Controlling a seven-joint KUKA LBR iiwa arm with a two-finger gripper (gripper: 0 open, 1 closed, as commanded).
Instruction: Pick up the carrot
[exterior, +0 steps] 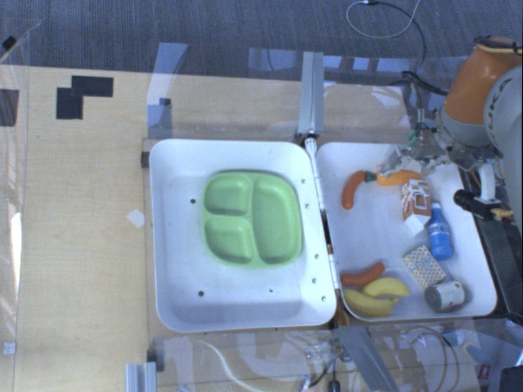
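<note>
A: Since the carrot is to be lifted, where is it found?
B: The small orange tapered carrot (398,178) lies at the right white bin's (484,296) far edge, under the pincer (411,158); whether it is gripped cannot be told.

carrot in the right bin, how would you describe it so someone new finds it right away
Start at the right bin of the two white ones and look along its far edge, near the arm's gripper. The carrot lies there, orange with a green tip pointing left, just right of a curved sausage. It is paler, straighter and tapered, and a small carton sits just below it.
</note>
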